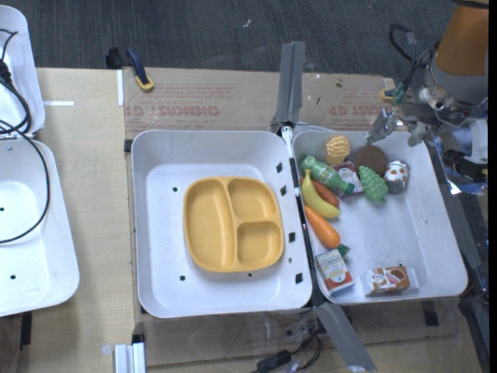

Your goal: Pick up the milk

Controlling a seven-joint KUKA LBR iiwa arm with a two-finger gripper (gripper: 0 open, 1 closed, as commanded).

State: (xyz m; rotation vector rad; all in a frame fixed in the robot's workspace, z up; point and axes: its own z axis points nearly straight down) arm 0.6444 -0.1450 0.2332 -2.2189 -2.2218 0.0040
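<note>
The milk (332, 271) is a small white carton with an orange label, lying at the front left of the right bin (435, 231). My gripper (397, 130) hangs over that bin's far right corner, well behind the milk. Its fingers (379, 128) stand apart and hold nothing. The arm's orange band (464, 29) rises above it at the upper right.
A brown-labelled carton (388, 280) lies just right of the milk. Behind them lie a carrot (321, 225), a banana (317, 198), a green bottle (328, 175), corn (337, 148) and several round toy foods near the gripper. The left bin (155, 231) holds a yellow divided plate (233, 224).
</note>
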